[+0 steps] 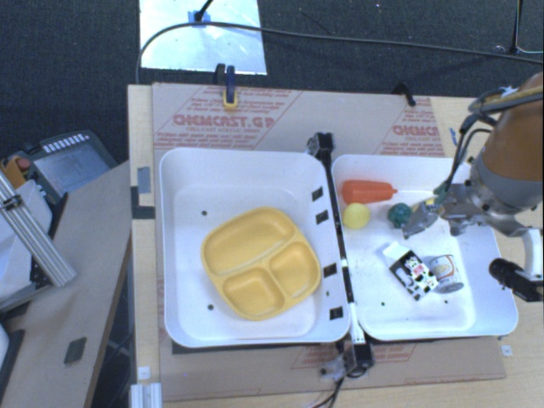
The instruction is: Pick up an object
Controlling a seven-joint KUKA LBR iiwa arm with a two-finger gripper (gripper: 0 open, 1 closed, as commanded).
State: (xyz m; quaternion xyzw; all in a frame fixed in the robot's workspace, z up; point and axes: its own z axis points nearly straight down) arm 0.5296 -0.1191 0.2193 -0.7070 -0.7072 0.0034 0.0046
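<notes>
White plastic makes up both shallow bins on the bench: the left bin (pixel 178 228) holds a yellow divided plate (pixel 259 262) with three compartments, lying a little below the bin's middle, and the right bin (pixel 484 313) holds all the small objects. The arm (pixel 514 151), grey with its orange band, comes in from the right and its gripper (pixel 422 219) hangs over the upper middle of the right bin. Whether the gripper is spread or clenched cannot be told from this view (its tip is a small grey blur), and nothing can be seen clamped in it. Just beside the tip, to its left and almost touching in the view, sits a small dark green ball (pixel 399 215). Further left lies a yellow ball (pixel 356 216), close to the divider between the bins, and just above it an orange carrot-shaped toy (pixel 367 191) lies roughly level along the bin's upper edge. Below the gripper, apart from it, a small black and white box (pixel 409 274) lies tilted on the bin floor, and just to its right a small can (pixel 444 271) with a red and white label lies on its side, close against the box.
</notes>
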